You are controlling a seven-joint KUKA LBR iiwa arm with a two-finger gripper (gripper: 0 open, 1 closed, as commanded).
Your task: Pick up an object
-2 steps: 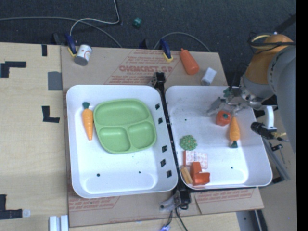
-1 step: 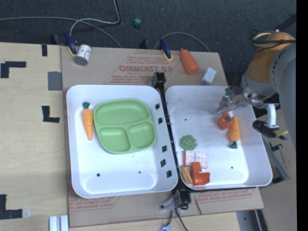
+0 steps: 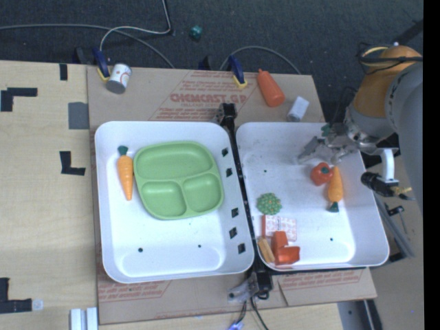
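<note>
Camera view showed you the gripper (image 3: 317,150) spread wide in the right bin (image 3: 364,249), just above the red tomato (image 3: 320,174) and carrot (image 3: 335,186).

- The floor (image 3: 289,19) at the top is dark grey, maybe carpet; it is hard to tell.
- A thin cable (image 3: 137,33) lies curled on it.
- A light wooden table (image 3: 41,205) sits at the left, with dark tape marks (image 3: 69,163).
- A brown cardboard sheet (image 3: 185,98) with red letters lies flat on top.
</note>
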